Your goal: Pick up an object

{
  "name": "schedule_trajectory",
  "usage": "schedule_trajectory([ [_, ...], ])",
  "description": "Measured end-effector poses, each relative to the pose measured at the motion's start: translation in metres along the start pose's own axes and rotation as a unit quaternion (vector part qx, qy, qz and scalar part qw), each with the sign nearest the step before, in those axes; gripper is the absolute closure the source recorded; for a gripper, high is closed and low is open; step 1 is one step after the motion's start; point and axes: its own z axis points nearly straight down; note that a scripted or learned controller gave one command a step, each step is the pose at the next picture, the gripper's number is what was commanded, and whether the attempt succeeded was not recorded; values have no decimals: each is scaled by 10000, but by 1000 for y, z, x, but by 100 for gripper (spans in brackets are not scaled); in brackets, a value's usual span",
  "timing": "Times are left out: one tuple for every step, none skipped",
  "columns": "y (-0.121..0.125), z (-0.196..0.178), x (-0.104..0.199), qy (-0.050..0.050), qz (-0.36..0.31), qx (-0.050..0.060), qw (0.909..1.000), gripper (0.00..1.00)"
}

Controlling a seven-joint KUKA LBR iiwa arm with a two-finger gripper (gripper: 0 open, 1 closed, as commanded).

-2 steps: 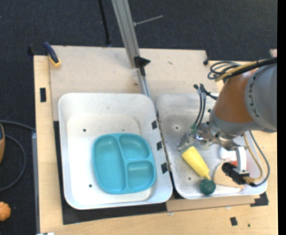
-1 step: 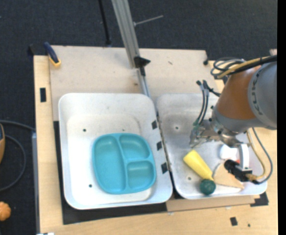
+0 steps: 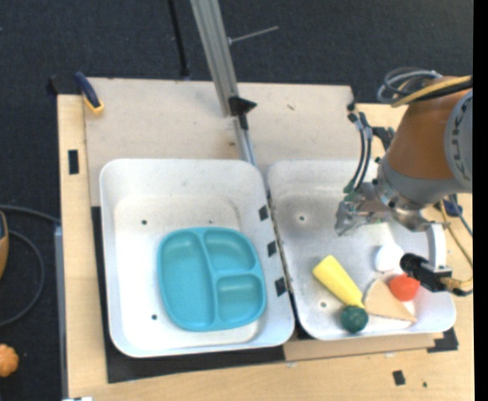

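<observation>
Two white bins side by side on one bench. Left bin [image 3: 127,192]: one blue divided tray [image 3: 212,277], set toward the near right corner, bare floor along the far and left walls. Right bin [image 3: 311,192]: five things clustered at the near right — one yellow block [image 3: 337,279], one green ball [image 3: 353,318], one tan wedge [image 3: 385,305], one red ball [image 3: 404,286], one small white piece [image 3: 387,256]. Far left of this bin bare. Gripper [image 3: 350,215] above the middle of the right bin, apart from every thing there; fingers — open or closed, cannot tell. One orange ball [image 3: 2,358] off the bench, far left.
</observation>
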Motion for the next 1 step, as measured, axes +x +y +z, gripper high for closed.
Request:
schedule_trajectory([
  [-8, -52, -1, -1, -1, 0, 10000, 100],
])
